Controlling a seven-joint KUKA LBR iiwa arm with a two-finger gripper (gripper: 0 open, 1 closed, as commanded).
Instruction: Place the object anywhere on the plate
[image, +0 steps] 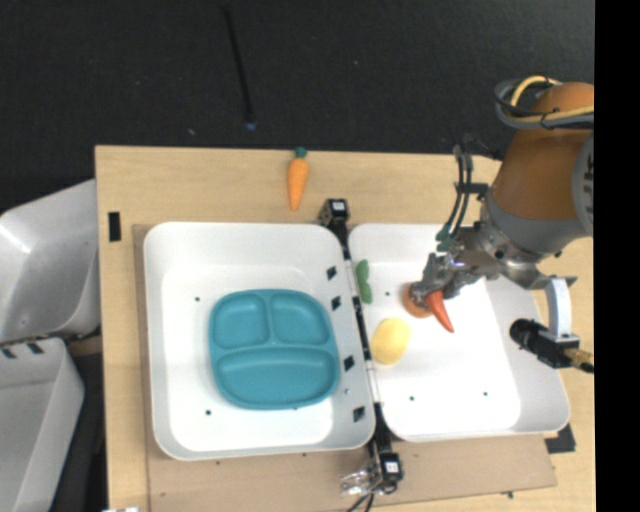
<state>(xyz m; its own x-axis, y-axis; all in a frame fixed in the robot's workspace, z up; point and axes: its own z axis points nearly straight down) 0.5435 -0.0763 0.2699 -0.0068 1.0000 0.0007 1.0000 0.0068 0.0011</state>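
A teal plate (272, 347) with three compartments lies in the left bin (170, 420). In the right bin (500, 400) a red-orange pepper-like toy (438, 310) lies near the middle, its pointed end toward the front right. My gripper (440, 287) is low over this toy's upper end and hides part of it. A yellow rounded object (390, 340) rests just to the front left of the toy, close to the wall between the bins.
A small green piece (363, 282) lies by the divider at the right bin's left edge. An orange carrot (297, 178) lies on the wooden bench behind the left bin. A black fitting (540, 342) juts from the arm over the right bin's right side.
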